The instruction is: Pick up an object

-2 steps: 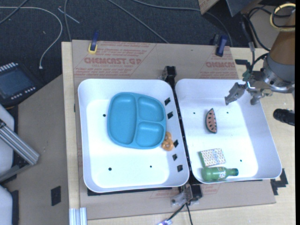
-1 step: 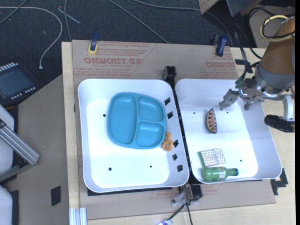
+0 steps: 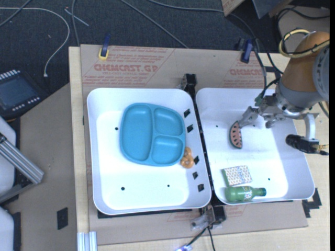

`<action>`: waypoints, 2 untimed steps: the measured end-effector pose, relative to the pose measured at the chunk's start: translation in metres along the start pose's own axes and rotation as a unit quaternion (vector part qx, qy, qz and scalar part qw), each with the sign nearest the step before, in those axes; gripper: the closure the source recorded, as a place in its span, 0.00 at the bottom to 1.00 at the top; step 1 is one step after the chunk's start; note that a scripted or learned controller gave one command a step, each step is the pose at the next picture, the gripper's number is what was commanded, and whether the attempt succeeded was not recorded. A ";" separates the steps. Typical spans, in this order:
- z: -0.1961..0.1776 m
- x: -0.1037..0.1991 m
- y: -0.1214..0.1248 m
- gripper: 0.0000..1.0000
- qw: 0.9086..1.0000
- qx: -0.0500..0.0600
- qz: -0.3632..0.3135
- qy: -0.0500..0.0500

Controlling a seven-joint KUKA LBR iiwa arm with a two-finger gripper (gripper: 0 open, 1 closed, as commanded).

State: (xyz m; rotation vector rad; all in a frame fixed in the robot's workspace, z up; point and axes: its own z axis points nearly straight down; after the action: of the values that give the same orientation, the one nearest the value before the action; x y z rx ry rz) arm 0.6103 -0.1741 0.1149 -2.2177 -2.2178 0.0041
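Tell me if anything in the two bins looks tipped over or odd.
The green bottle lies on its side at the right bin's near edge, cap pointing right. Otherwise nothing stands out.

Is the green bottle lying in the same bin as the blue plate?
No, the green bottle lies in the right bin, while the blue plate sits in the left bin.

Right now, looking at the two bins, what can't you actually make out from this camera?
- Gripper: in the camera view its fingers are small and blur into the watermelon slice toy, so contact is uncertain.
- Small orange object beside the blue divided plate: too small to identify.
- Patterned square packet: print too fine to read.
- Green bottle: label unreadable.
- Arm: cut off by the right edge.
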 end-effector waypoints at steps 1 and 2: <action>-0.015 0.000 0.002 1.00 1.000 -0.003 0.000 -0.001; -0.072 -0.010 -0.001 1.00 1.000 -0.006 0.000 -0.002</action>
State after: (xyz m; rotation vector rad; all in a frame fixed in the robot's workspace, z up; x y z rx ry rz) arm 0.6101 -0.1839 0.1870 -2.2254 -2.2259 -0.0045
